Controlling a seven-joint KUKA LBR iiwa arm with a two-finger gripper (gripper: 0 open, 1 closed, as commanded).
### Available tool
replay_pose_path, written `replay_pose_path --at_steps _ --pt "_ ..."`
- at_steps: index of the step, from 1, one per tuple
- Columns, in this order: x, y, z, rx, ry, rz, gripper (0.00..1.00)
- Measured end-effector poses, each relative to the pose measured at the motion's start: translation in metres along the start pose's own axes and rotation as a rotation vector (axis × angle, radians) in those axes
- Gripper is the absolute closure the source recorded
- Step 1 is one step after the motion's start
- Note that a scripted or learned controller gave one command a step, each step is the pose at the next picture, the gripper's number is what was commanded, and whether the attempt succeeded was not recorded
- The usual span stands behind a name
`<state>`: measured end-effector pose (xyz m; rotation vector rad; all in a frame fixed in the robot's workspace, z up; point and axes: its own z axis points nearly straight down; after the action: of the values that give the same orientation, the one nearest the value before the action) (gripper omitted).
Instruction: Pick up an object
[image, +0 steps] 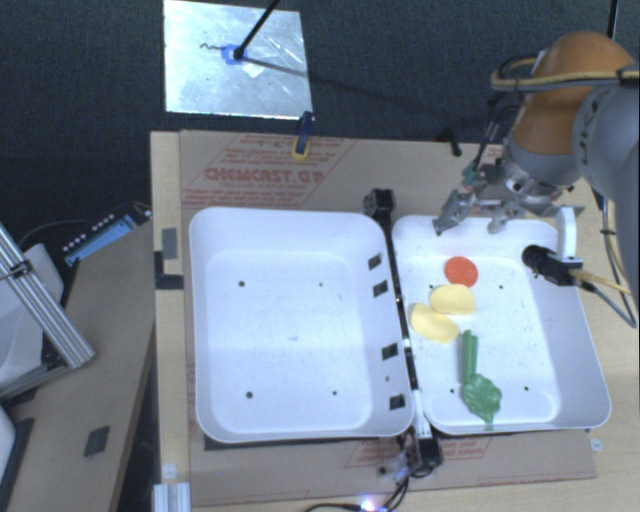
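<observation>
Your gripper (470, 213) hovers open and empty over the right bin's (575, 385) far edge, so drop it straight onto the red disc (460, 269) just nearer, clear of the yellow pieces (443, 311) beside it.

Robotics lab: KUKA arm (585, 110) over white bins (290, 320) on cardboard-topped bench (260, 165), cables (610, 285) about.
</observation>
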<state>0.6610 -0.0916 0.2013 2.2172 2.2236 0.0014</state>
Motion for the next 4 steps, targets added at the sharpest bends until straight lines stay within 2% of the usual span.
replay_pose_path --at_steps 1,2,3,4 --pt "0.088 0.008 0.017 0.0 0.002 -0.008 0.0" --pt "0.083 0.009 0.005 -0.003 0.001 -0.003 1.0" --pt "0.162 0.009 -0.021 -0.003 0.004 -0.009 1.0" --pt "0.232 0.008 -0.027 -0.002 0.003 -0.008 1.0"
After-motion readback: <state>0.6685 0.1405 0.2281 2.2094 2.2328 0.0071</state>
